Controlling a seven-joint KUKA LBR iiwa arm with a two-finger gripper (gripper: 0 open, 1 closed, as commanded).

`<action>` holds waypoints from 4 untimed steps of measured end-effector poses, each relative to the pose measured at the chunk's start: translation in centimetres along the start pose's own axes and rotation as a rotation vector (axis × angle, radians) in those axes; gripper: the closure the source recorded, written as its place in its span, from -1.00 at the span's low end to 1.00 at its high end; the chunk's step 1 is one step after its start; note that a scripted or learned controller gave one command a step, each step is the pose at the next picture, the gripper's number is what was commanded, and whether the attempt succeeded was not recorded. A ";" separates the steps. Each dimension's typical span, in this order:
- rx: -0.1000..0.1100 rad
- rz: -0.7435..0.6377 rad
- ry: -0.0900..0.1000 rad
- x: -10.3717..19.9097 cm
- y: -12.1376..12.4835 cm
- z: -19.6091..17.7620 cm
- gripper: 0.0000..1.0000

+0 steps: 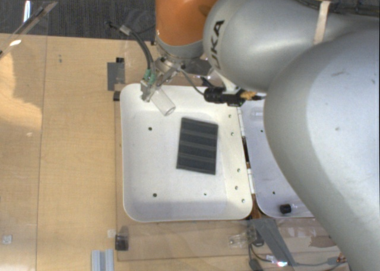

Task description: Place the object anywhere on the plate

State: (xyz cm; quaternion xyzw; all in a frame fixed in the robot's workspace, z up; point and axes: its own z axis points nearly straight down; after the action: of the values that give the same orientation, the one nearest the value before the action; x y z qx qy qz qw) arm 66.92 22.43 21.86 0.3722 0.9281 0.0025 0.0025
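— Looking down on the counter (65,163), what do you see?

— A big grey arm (309,103) comes in from the right. It has an orange band (181,5) near the wrist, and black letters on the grey part read "KUKA", turned on their side.

— Where is the claw (153,85)?

— At the top left corner of the left bin (139,198), hanging low over the white floor. I cannot tell if it is open or closed — the tips are too small and blurry.

— And the object?

— A small clear tube-like thing (164,104) lies just below the claw tips, tilted, on the bin floor. I cannot tell if the claw touches it.

— The plate?

— A dark grey ribbed rectangle (198,145) lies flat in the middle of the same bin, near the tube but apart from it.

— Anything else?

— A little black thing (285,208) sits in the right bin (267,195).
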 end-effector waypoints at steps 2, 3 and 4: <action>-0.003 -0.283 -0.002 1.3 0.4 -4.0 1.00; 0.000 -0.099 0.001 1.5 0.1 -0.9 1.00; -0.008 -0.101 -0.003 1.5 0.2 -2.2 1.00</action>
State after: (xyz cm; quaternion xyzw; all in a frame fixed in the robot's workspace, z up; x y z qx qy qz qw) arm 66.02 23.61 24.05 0.3250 0.9457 0.0054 0.0054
